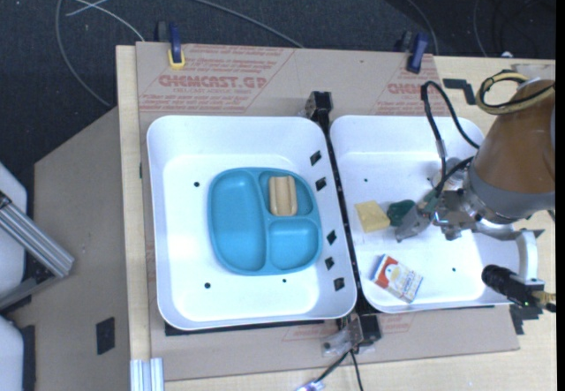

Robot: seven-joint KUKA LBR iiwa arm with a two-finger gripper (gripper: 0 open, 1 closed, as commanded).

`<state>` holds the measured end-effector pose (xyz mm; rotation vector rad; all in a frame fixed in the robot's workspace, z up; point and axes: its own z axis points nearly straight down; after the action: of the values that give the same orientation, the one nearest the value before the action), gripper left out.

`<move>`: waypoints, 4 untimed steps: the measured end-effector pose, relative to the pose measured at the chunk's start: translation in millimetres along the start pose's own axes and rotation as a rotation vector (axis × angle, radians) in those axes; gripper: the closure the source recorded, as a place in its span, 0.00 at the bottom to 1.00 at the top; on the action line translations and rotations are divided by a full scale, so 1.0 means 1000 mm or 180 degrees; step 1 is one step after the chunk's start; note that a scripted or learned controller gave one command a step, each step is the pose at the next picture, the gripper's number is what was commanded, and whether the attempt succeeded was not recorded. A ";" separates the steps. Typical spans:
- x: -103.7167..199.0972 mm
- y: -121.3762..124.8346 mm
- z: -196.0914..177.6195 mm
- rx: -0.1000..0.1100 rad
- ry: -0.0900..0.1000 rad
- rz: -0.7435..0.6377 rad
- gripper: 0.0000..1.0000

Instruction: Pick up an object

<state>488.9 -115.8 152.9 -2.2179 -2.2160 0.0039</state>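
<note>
Closest to the lens was the arm (516,160), that big orange-banded wrist hanging over the right side of the right bin (399,122). At its tip the gripper (422,218) was down low, roughly mid-bin. Honestly I couldn't tell if it was open or closed, since the tip was just a dark jumble from this angle.

Right at the tip, on the side facing the left bin, sat a small dark green object (403,212). It looked like it was touching the gripper or very nearly so, but whether it was actually gripped I couldn't say. Just past it, in the same direction, was a yellow block (372,216), right beside the green thing and maybe touching it. So both lay pretty much in a line straight out from the gripper, toward the divider between the bins.

Going further out, a small red-and-white box (395,279) lay flat near the front wall of the right bin, off to the side of that line and well apart from the gripper. It sat at a diagonal.

My guess is the green object was the target, and the yellow block being so close behind it could get in the way.

Over in the left bin (177,204) there was a blue divided tray (238,221) with a tan piece (282,195) in one compartment, well away from the action.
</note>
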 end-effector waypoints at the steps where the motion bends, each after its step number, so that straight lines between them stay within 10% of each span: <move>1: -0.004 0.007 0.058 0.0000 0.0000 -0.0001 0.00; 2: -0.004 0.008 0.044 -0.0018 -0.0002 0.0001 1.00; 4: 0.009 0.014 -0.071 -0.0043 -0.0012 -0.0009 1.00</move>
<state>503.5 -107.3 223.9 -2.2234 -2.2278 -0.0071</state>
